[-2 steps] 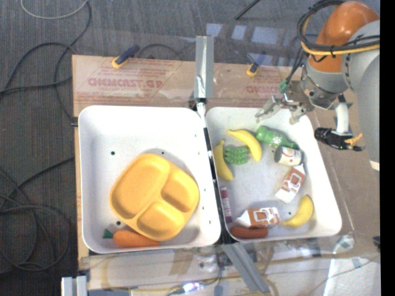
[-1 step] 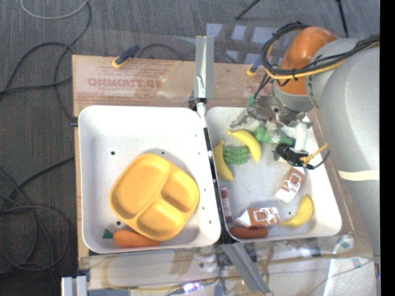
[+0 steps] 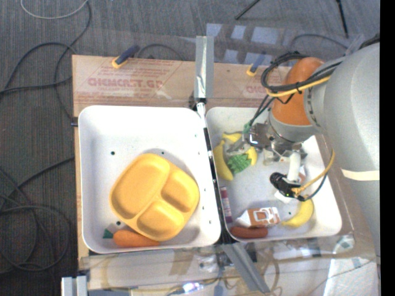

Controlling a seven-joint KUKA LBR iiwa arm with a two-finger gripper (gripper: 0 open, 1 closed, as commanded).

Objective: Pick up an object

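Observation:
My gripper (image 3: 266,144) hangs over the upper middle of the right bin (image 3: 321,156), below the orange band of the wrist (image 3: 296,82). Just to its left lie a green leafy toy (image 3: 238,161) and a yellow banana (image 3: 223,161), close to the gripper or touching it; which one, I cannot tell. Lower in the same bin are a second banana (image 3: 300,213), an orange and white carton (image 3: 262,216) and a red-brown sausage (image 3: 248,232). I see nothing lifted off the bin floor.
The left bin (image 3: 99,134) holds a yellow divided plate (image 3: 155,195) and an orange carrot (image 3: 133,239) at its front edge. A black and yellow cable (image 3: 290,187) loops under the wrist. The divider between the bins (image 3: 208,165) runs just left of the banana.

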